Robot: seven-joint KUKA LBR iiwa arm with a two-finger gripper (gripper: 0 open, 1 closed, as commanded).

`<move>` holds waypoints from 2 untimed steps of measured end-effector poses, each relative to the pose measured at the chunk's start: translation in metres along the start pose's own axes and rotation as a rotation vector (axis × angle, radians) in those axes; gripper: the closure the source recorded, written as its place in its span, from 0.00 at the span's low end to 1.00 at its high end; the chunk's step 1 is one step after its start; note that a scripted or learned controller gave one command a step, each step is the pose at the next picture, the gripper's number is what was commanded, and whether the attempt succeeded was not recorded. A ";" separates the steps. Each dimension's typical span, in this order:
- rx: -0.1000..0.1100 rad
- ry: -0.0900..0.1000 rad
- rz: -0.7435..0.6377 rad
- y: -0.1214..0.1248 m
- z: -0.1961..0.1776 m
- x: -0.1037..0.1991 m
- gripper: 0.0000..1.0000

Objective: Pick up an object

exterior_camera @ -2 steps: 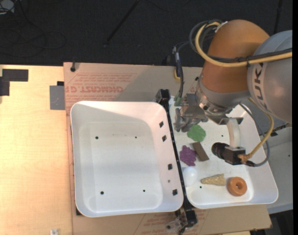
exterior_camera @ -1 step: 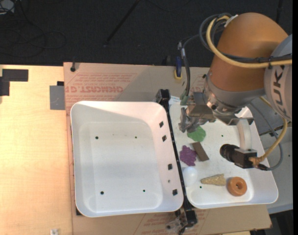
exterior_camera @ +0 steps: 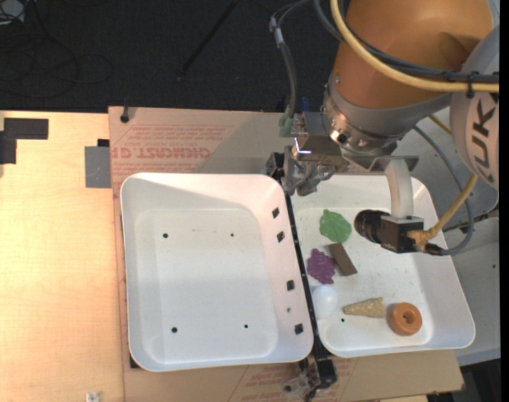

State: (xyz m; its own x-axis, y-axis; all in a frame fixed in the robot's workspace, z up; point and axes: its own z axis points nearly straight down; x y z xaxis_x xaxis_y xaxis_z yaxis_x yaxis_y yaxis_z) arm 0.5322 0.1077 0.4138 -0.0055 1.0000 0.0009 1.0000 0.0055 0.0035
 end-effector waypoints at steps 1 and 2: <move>0.012 -0.002 0.008 -0.055 0.051 -0.045 1.00; -0.006 0.002 0.001 -0.056 -0.071 -0.012 1.00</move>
State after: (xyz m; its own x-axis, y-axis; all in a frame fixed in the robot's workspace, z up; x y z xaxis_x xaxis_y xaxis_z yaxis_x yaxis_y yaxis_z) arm 0.4763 0.0951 0.4846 -0.0046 1.0000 0.0027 0.9999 0.0046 0.0096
